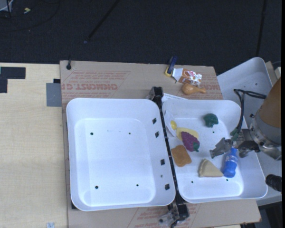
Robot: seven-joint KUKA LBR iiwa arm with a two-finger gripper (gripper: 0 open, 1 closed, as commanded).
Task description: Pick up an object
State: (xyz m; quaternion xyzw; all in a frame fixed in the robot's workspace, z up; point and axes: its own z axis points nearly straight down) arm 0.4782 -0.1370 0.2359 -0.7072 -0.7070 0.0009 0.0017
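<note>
Two white bins sit on cardboard (109, 82) with red upside-down writing I cannot read. My claw (226, 148) hangs in the right bin (218, 194), touching a blue bottle (230, 164); whether it grips, I cannot tell. Purple grapes (190, 141) lie nearby.

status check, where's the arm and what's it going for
End effector low in right bin, over blue bottle. Grasp not confirmed. Beige wedge touching the bottle's left; purple grapes apart.

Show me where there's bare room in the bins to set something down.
The left bin is bare wall to wall. In the right bin, only the near strip below the tan wedge is free. Its middle is crowded: purple grapes, orange piece, blue bottle beside the gripper.
</note>
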